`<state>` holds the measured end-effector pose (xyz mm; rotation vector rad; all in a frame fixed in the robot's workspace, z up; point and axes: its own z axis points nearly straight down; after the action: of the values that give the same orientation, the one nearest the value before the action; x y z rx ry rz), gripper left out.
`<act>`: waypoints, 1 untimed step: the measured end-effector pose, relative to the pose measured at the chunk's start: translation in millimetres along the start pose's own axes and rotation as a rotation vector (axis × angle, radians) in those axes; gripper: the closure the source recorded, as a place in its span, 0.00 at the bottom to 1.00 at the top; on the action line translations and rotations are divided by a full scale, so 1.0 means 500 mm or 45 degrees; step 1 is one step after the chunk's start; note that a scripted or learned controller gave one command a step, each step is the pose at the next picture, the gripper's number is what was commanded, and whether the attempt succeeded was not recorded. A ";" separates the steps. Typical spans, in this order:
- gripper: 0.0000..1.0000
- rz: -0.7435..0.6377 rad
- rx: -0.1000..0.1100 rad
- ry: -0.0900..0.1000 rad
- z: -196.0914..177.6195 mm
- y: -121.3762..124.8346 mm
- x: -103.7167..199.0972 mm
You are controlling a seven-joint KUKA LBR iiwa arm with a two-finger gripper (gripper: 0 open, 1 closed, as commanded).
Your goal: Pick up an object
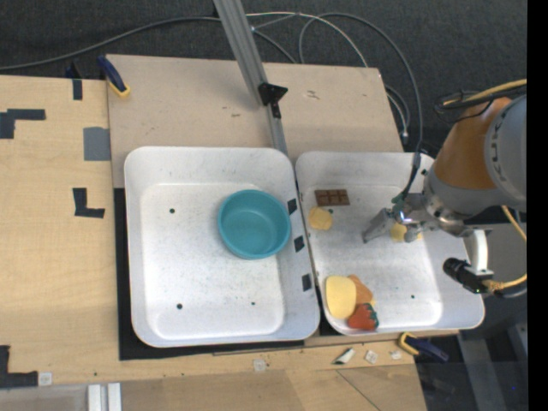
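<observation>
Nearest the lens, along the bench's front edge, a few small white scraps (358,355) lie just below the right-hand shallow white bin (428,319). Inside that bin's near corner sits a rounded yellow toy piece (340,295) touching an orange-and-red toy strawberry (364,314). Farther back in the same bin are a small brown chocolate-bar block (331,198) and, just in front of it, a small pale yellow lump (320,219). The left-hand white bin (154,315) holds a teal plastic bowl (253,223), upright and well apart from the arm. The grey arm with its orange band (467,157) reaches in from the right, and its two-finger gripper (395,225) is low over the right side of the right bin, with a small yellow object (399,230) showing right at the fingertips. One grey finger (375,229) slants out to the left, so the fingers look spread rather than together, and the yellow object seems to sit beside or under them, not clearly clamped. I judge this as the grasping step, with nothing lifted yet. What comes next likely calls for the fingers to straddle the yellow object squarely and press together on it before rising; being small, it could easily slip or be nudged aside.
</observation>
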<state>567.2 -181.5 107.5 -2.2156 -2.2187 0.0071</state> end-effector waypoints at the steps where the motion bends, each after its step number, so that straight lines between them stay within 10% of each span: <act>1: 1.00 -0.002 -0.006 0.000 -0.026 0.003 0.001</act>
<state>568.8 -181.2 120.4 -2.2162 -2.2226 0.0026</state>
